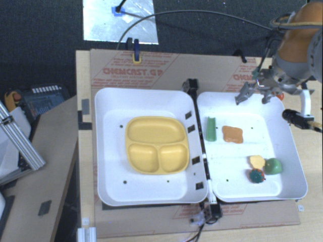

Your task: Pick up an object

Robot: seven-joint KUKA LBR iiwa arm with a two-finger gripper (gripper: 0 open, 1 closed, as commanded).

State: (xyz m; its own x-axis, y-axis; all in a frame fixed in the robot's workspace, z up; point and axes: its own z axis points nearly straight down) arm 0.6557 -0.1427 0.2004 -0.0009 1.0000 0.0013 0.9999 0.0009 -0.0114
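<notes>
The right bin [282, 135] holds a green stick [211, 128] by its left wall, an orange piece [232, 134] near its middle, and a yellow piece [256, 161], a green ball [273, 166] and a small red-and-teal object [257, 176] clustered at its front right. My gripper [255, 95] hangs above the bin's far edge, well clear of all these objects. Its two fingers are spread apart with nothing between them.
The left bin [108, 110] carries a yellow divided tray [156, 144]. Black clips line the seam between the bins [197, 140]. A cable arcs over the back of the bench, and a foil sheet [118, 11] lies beyond it.
</notes>
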